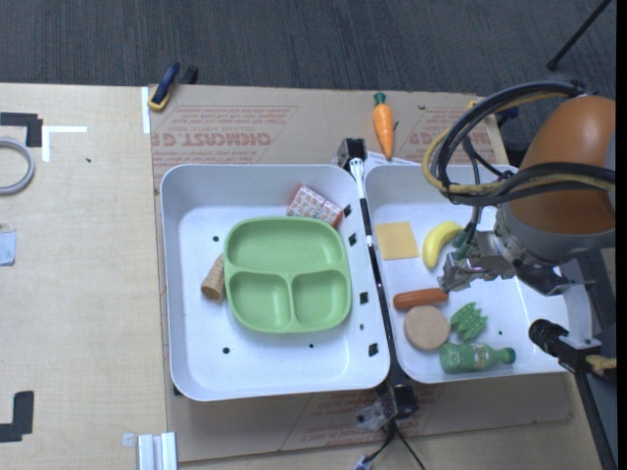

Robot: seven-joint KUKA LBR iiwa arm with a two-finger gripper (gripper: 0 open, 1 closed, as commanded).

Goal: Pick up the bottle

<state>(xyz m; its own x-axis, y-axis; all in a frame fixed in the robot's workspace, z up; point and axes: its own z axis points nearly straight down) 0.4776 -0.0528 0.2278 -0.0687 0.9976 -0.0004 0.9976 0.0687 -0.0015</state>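
A flat cardboard sheet (225, 130) with red printing covers the bench under two shallow white bins, and dark grey carpet lies beyond the bench's far edge. A toy carrot (382, 123) rests on the cardboard just past the bins' far rims, and a blue-and-yellow object (164, 85) lies at the cardboard's far left corner.

The left bin (186, 292) holds a green divided plate (289, 274) at its centre, a brown cone-like item (214, 280) touching the plate's left side, and a small patterned packet (314, 205) at its far edge.

The right bin (411, 199) holds a yellow slice (397, 241), a banana (440, 243), a sausage (419, 299), a tan round piece (427, 328) and a leafy green item (468, 320). The green bottle (476, 357) lies on its side by the near rim of this bin, cap pointing right.

The arm comes in from the right, its orange band (576, 160) high over the bin's right edge, black cables looping above. The gripper (462, 267) hangs just right of the banana and beyond the sausage, well apart from the bottle; whether it is released or clenched cannot be told.
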